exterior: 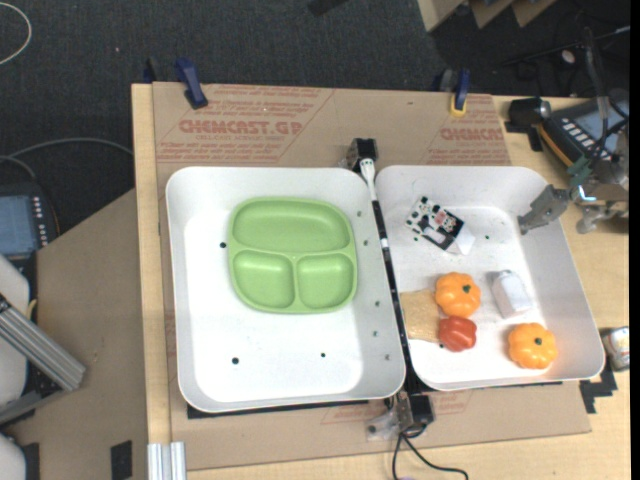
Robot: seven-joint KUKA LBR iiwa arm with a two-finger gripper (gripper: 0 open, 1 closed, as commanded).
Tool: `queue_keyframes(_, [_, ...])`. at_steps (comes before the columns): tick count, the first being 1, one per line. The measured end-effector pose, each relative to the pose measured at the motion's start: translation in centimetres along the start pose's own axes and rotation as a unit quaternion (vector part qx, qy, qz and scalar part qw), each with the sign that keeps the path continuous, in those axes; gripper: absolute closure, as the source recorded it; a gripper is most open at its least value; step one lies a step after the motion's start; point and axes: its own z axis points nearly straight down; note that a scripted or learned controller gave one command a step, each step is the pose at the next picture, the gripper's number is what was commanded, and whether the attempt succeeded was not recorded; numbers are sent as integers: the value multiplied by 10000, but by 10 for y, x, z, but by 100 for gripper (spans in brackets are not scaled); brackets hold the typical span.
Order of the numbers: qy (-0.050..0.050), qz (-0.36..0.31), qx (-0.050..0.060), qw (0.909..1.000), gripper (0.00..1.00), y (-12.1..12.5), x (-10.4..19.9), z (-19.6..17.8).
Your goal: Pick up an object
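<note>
Two shallow white bins are shown side by side on a cardboard-covered bench, viewed from above at a slant. The left bin point(200, 308) holds a green divided plate point(293, 254). The right bin point(570, 268) is taken as the landmark for all positions below.

Within the right bin, a small black-and-white patterned item point(437, 222) lies toward the far wall. An orange pumpkin-shaped toy point(457, 293) sits near the middle, with a red pepper-shaped toy point(457, 334) just beside it on the near side. A pale, whitish object point(511, 293) lies next to the first pumpkin, and a second orange pumpkin-shaped toy point(531, 345) rests near the bin's near right corner.

The gripper point(545, 208) is seen at the bin's far right edge, apart from every object; nothing is seen between its fingers, and whether they are spread or pressed together cannot be told at this resolution.

No object has been picked up yet. Several failures are judged possible: the rounded toys may roll or slip out of a two-finger pinch; the red toy and the neighbouring pumpkin are close enough that a descent on one may nudge the other; the flat patterned item may offer too little height for a grip; and a descent near the sloped bin wall may cause contact with the rim.
</note>
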Motion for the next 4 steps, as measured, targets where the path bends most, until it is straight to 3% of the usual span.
queue_keyframes(1, [21, -37, 16, 10000, 0, -64, 82, -17])
queue_keyframes(2, [-20, -14, -118, 9999, 0, -53, 88, -210])
queue_keyframes(3, [-16, -8, -37, 10000, 100, -54, 88, -211])
queue_keyframes(4, [-33, 38, -52, 10000, 100, -63, 9, -263])
